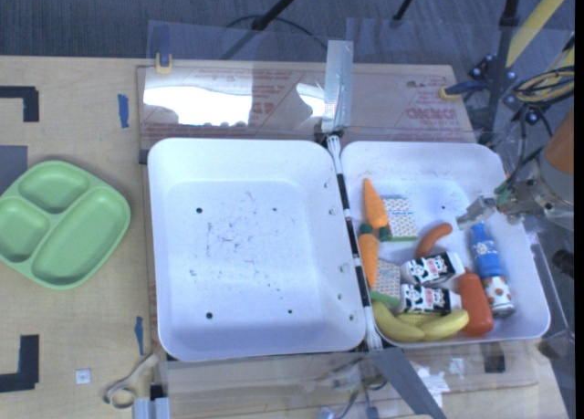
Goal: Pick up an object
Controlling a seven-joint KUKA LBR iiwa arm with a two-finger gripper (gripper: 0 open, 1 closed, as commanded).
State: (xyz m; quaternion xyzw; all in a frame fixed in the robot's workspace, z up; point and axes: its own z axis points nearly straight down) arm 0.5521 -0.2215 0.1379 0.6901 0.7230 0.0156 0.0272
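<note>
The right bin [429,163] holds a cluster of toy food gathered toward its near side: two carrots [375,207] lying end to end along the left wall, the upper one just above the lower one [369,260], a small sausage [433,238] tilted beside them, and two black-and-white cartons, one [431,268] just above the other [429,298]. A banana [418,325] curves along the near wall, touching the lower carton, and an orange-red piece [475,301] stands at its right end. A blue bottle [484,254] lies along the right side, with a small white can [499,296] just below it. A patterned flat packet [398,213] sits beside the upper carrot. The gripper [481,208] reaches in from the right edge and hangs over the far right part of this bin, just above the top of the blue bottle; nothing shows between its fingers, and I cannot tell whether they are spread or closed. The left bin [245,244] sits touching the right one, its floor bare but for faint scuff marks. Well apart, on the wooden bench [73,61] to the left, lies a green divided plate [60,223]. A clear plastic panel [237,89] stands behind the bins.
</note>
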